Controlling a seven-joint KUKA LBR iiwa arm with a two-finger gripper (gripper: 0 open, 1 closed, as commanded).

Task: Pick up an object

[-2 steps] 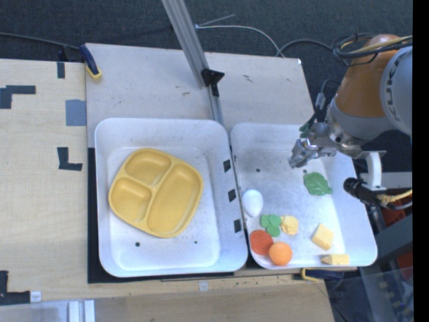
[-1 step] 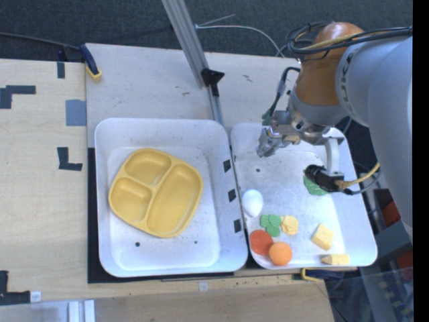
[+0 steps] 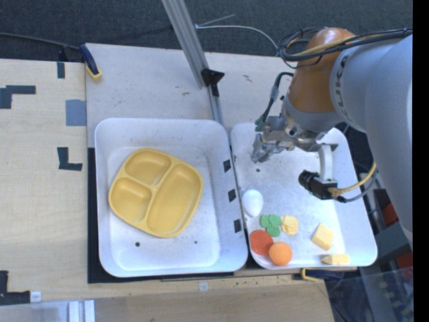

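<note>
I see the gripper (image 3: 260,154) over the right bin (image 3: 355,243), above the egg (image 3: 253,200). Can't tell if it's open or holding anything.

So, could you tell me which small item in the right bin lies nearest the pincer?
The white egg-shaped piece; the other pieces lie farther from the pincer.

Glossy yellow plastic tray (image 3: 155,191), speckled matt white bins (image 3: 201,253), brushed metal rail (image 3: 182,27).

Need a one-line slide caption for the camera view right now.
KUKA arm's gripper hovers over the right bin; toy foods cluster near its front edge, a yellow divided plate lies in the left bin.
</note>
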